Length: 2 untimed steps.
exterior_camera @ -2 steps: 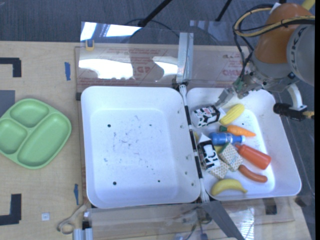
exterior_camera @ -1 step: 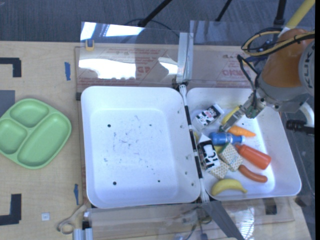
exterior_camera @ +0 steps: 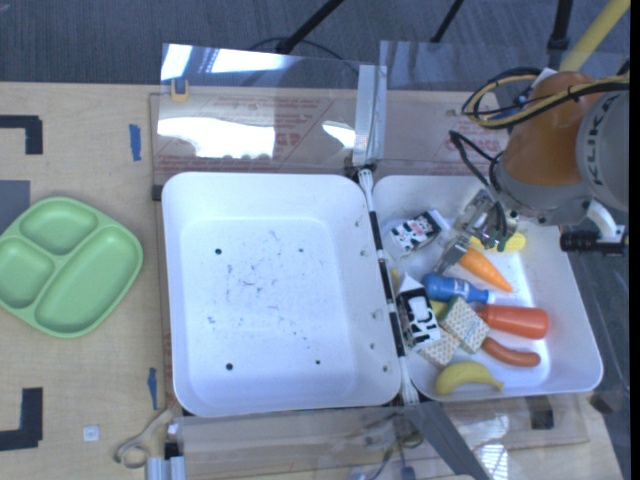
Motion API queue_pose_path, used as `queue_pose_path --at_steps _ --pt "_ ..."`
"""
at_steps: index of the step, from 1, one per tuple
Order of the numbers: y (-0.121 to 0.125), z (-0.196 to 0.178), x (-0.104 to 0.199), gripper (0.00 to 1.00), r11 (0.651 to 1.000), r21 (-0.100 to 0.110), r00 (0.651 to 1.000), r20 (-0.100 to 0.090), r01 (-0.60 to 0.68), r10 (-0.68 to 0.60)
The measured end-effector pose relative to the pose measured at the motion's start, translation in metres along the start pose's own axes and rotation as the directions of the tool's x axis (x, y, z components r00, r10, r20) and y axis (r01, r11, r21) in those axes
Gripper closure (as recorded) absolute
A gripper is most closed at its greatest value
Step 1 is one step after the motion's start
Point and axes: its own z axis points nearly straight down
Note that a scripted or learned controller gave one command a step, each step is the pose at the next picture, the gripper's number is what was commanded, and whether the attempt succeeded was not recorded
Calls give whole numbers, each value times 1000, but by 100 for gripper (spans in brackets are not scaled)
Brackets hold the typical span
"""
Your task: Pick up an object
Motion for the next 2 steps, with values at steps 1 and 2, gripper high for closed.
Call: queue_pose_path --at_steps 1,2 --pt "-53 1 10 0 1000 2 1000 -3 18 -18" --pt "-51 -12 8 100 1000 -4 1000 5 17 -17"
